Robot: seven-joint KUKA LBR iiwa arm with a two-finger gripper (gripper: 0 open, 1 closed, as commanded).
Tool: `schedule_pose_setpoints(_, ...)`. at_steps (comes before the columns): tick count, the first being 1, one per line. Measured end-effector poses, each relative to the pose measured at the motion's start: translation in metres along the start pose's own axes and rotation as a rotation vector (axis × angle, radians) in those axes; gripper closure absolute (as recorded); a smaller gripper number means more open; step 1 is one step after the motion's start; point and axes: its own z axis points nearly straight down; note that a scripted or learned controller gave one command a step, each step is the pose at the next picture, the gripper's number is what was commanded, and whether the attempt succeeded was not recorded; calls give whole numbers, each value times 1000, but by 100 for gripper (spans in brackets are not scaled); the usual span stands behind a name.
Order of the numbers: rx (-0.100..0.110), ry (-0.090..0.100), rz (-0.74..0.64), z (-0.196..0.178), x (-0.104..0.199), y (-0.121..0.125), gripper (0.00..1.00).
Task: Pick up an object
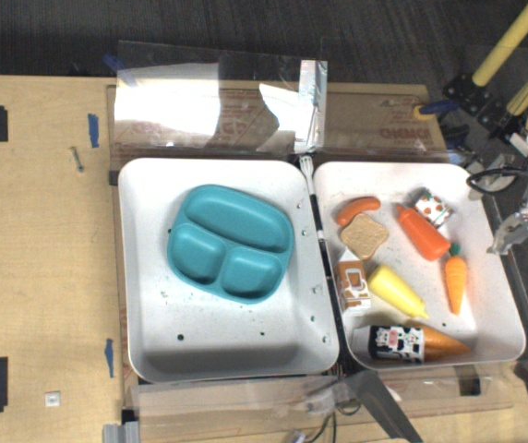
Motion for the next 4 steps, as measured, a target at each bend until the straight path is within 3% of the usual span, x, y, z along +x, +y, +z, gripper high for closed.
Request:
schedule_pose_setpoints(1,0,-7,-91,144,-3,-9,0)
schedule_pose_setpoints(2,8,-48,43,166,-6,-14,0)
schedule_pose_setpoints(3,7,-61,151,166,7,-12,0)
schedule_pose_setpoints(4,10,-63,144,166,15,-13,0)
